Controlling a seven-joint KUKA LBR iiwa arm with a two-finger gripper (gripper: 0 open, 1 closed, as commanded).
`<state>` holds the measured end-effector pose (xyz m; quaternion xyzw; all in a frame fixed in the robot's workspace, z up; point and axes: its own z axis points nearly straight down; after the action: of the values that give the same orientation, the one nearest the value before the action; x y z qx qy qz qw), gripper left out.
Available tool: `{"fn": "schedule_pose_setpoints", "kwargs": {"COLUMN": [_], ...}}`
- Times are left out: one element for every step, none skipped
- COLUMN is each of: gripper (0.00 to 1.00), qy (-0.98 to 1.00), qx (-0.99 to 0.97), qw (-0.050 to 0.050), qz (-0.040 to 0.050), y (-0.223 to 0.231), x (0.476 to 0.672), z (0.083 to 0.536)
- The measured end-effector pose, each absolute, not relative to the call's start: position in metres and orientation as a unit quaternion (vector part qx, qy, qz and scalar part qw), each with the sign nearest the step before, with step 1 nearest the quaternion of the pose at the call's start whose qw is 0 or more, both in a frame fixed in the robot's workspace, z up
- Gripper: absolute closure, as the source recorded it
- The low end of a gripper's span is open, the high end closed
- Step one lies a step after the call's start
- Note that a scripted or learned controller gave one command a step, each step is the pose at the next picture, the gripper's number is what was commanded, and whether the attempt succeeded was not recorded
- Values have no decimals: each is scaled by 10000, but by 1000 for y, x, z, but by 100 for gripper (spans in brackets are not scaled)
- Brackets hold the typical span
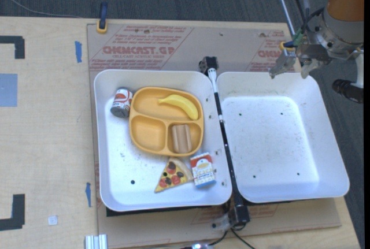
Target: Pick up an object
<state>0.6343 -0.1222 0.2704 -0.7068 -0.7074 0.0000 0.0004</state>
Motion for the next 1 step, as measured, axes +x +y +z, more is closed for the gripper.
{"fn": "schedule_pose_setpoints", "kwargs": {"gripper": [0], "qy": [-7068], "qx": [-7074], "qw": [0], "qz": [2], "y": [-118], "x": [547], "z": [226]}}
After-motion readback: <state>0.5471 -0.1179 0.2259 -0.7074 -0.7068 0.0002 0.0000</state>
